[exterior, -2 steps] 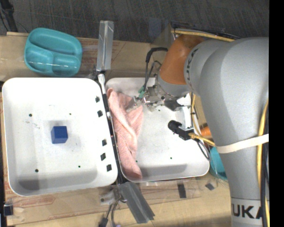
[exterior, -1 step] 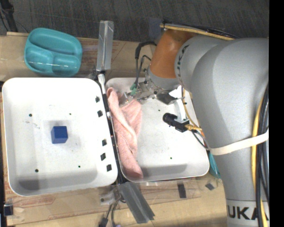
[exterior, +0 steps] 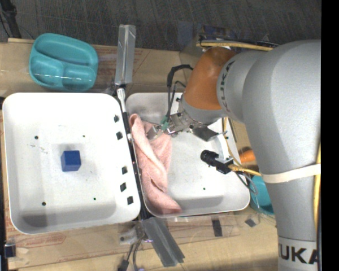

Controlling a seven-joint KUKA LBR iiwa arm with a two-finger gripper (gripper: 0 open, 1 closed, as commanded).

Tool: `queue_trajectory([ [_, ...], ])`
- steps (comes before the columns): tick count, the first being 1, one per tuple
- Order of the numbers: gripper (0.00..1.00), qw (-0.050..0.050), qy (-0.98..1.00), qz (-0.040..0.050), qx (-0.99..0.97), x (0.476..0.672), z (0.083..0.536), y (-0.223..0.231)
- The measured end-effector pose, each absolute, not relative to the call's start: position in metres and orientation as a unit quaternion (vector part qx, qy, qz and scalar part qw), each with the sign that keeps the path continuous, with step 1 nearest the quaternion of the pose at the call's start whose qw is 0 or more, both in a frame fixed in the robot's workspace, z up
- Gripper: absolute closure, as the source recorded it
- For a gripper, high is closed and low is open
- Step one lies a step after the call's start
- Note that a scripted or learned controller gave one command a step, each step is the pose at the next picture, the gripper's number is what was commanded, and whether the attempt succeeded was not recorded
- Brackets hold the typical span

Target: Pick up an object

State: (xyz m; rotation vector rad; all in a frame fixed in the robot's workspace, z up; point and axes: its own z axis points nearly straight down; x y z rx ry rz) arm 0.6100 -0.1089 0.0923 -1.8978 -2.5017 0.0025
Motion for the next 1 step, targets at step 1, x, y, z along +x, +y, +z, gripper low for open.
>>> queue_trajectory([
  [1, 1.00, 0.001, -0.798, 0.0010, -0.603, 0.6105, 0.1025, -0.1090],
])
